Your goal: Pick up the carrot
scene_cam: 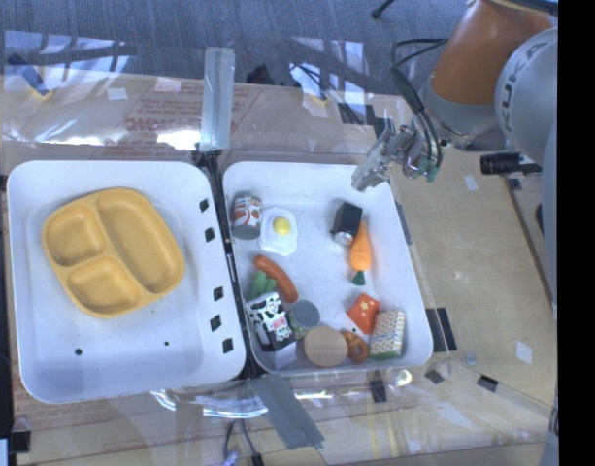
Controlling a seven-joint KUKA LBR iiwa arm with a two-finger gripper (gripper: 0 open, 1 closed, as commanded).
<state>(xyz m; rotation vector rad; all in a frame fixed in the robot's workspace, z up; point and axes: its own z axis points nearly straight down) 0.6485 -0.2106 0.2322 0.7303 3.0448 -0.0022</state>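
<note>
Orange carrot lying loose in right bin, green tip toward near side, just below black block. Grey gripper over bin's far right corner, apart from carrot, nothing visibly held; opening impossible to tell. Yellow divided plate in left bin.
</note>
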